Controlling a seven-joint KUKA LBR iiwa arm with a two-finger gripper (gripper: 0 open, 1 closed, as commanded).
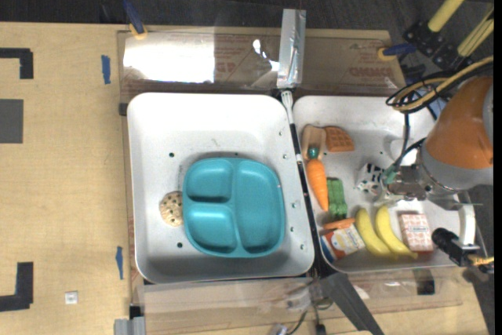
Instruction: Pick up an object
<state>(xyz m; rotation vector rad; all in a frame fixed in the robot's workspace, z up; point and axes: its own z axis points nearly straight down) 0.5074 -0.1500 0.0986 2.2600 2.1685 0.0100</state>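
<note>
camera view: claw (404,186), grip state not discernible, poised over right bin (353,112) beside bananas (382,231); approach step, next descend and close.

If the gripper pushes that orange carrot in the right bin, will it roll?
The carrot looks round and tapered, so it would probably roll in a curve. The green piece lying close beside it may stop it. It looks like smooth plastic, so possibly slippery.

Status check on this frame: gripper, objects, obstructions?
Gripper low over right bin, finger state unclear. Nothing seen held. Bananas and pink packet crowd beside it.
</note>
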